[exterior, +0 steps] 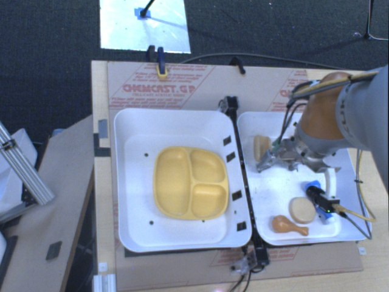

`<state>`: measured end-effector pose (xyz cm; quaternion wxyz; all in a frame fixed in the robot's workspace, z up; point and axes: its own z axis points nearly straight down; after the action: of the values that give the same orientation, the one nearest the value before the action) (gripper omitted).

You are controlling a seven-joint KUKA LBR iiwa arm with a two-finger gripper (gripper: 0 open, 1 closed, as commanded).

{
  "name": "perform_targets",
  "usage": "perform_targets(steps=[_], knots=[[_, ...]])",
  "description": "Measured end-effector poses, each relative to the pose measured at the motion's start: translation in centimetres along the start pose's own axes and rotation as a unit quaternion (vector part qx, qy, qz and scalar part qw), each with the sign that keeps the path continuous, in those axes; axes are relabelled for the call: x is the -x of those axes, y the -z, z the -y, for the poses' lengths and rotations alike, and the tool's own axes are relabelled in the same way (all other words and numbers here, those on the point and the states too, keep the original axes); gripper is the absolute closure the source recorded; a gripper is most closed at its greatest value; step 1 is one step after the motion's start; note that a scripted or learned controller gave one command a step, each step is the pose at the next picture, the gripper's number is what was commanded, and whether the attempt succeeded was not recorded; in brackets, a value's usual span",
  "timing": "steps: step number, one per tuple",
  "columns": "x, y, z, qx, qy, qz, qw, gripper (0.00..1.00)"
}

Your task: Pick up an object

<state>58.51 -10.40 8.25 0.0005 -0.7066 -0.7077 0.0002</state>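
- Two shallow white bins sit side by side on the bench; the gripper [262, 163] is low inside the right-hand white bin [261, 224], near its inner wall.
- Gripper state: cannot tell; the grey metal head is too small and too foreshortened to read.
- Just above and touching or nearly touching the gripper head lies a pale beige rounded block [262, 145]. Whether it is gripped cannot be confirmed.
- Below and to the right of the gripper: a round tan disc-shaped object [301, 210], an orange pear-shaped toy [288, 225] and a small blue object [313, 187], the last partly behind a black cable fitting.
- Well to the left of the gripper, in the left-hand white bin [130, 163], rests a yellow plastic divided plate [191, 182].
- Step in hand, as judged: approach or closing on the beige block; no lift is evident.
- Next move, as judged: secure a firm pinch on the block, then raise straight up clear of the bin wall.
- Risk: the block lies near the wall, so a finger may catch the rim.
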Motion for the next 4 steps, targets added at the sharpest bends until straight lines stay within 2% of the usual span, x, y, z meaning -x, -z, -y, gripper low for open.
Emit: perform_targets(steps=[1,2,3,4], knots=[[0.0,1.2,-0.1,0.002,0.000,0.000,1.0000,1.00],[0.7,5.9,-0.7,0.002,0.000,0.001,1.0000,1.00],[0.9,12.4,-0.6,0.005,0.001,0.001,1.0000,1.00],[0.9,13.5,-0.7,0.002,0.001,0.000,1.0000,1.00]])
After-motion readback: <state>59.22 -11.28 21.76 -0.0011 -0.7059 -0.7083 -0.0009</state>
